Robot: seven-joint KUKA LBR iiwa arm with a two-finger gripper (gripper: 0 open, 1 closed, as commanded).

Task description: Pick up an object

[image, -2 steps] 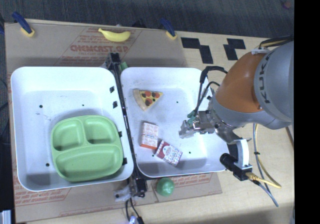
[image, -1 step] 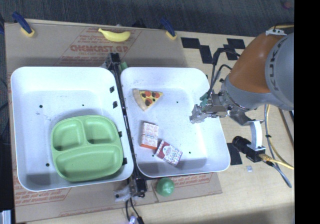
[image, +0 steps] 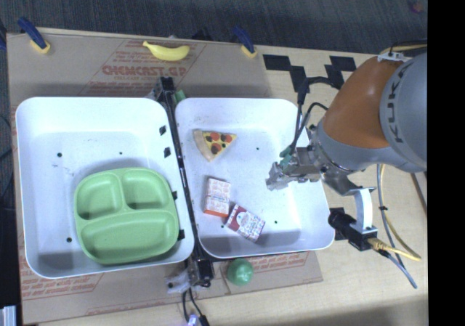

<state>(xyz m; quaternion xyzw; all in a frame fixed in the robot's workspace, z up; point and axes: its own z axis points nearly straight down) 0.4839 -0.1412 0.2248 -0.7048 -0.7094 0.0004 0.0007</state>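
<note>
A green ball [image: 239, 271] lies on the bench just outside the right bin [image: 309, 234]. Inside it, two small packets [image: 244, 222] [image: 216, 196] and a pizza slice toy [image: 213, 142] lie left of the gripper [image: 279, 178], which hangs apart from them. A green divided plate [image: 127, 214] fills the left bin [image: 29, 172]; a banana [image: 166, 49] lies beyond

**Colours around the white bins**

Green divided plate [image: 127, 214] in the left white bin [image: 43, 128]. In the right white bin [image: 247, 110]: yellow pizza slice [image: 213, 142] with red and dark dots, two red-and-white packets [image: 216, 197] [image: 245, 223]. Beyond the bins: yellow banana [image: 166, 49], green ball [image: 239, 271].
</note>
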